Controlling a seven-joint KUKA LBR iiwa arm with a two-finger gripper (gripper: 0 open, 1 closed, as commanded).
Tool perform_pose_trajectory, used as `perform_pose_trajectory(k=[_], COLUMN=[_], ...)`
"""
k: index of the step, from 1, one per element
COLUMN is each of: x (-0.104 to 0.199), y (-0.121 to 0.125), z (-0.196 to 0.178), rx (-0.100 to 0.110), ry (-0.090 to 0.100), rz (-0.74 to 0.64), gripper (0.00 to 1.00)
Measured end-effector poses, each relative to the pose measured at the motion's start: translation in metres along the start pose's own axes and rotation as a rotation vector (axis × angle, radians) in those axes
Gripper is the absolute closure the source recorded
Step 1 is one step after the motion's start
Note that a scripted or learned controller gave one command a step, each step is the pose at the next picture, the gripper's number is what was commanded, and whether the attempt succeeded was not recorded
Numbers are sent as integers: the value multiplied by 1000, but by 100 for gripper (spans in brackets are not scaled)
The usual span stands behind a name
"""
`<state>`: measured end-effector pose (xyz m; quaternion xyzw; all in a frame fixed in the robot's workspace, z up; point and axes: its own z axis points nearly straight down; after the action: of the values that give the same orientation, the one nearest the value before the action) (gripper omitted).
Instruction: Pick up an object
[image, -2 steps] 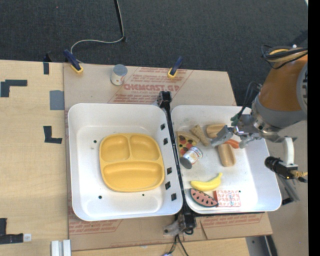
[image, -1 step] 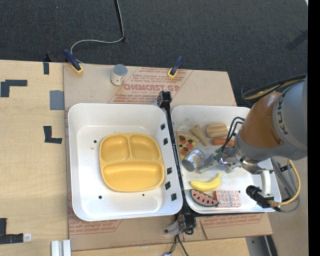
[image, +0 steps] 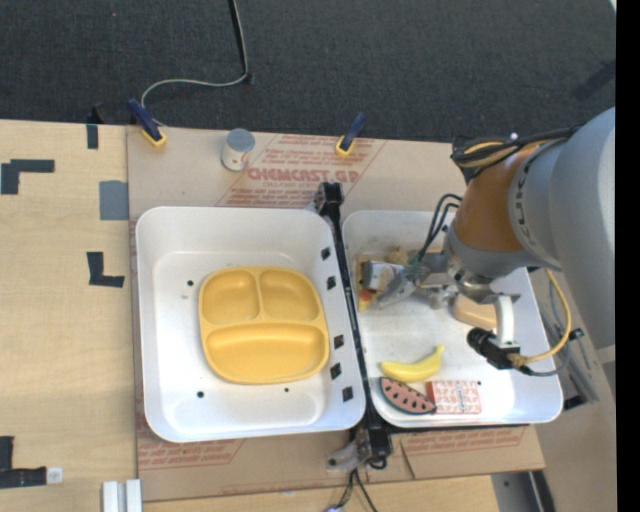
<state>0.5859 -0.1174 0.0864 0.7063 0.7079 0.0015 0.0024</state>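
In the right-hand bin (image: 520, 405), the gripper (image: 395, 288) is low over the upper left corner, reaching in beneath the orange-banded wrist. Whether it is spread or pressed together cannot be told, since it blurs into a small clutter of objects (image: 378, 272) against the divider between the bins. Nothing can be seen pinched, so the pick should be judged as not yet made.

The clearer candidates lie well apart from it toward the near wall: a yellow banana (image: 414, 366), with a watermelon slice (image: 407, 397) just beside it and a small patterned card (image: 458, 397) next to that. The left bin (image: 165, 400) bears a yellow divided plate (image: 264, 325).

To do this step well, the arm would likely need to centre on one item rather than on the heap, come straight down with clearance from the divider, and close across the item's narrow side. The banana looks easiest, gripped across its curve near the middle
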Motion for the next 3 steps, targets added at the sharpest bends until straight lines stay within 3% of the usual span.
perform_pose_trajectory(k=[1, 2, 3], x=[-1, -1, 8], y=[0, 0, 74], z=[-10, -9, 4], rx=[1, 1, 39], ry=[-1, -1, 0], rz=[0, 0, -3], gripper=[100, 0, 0])
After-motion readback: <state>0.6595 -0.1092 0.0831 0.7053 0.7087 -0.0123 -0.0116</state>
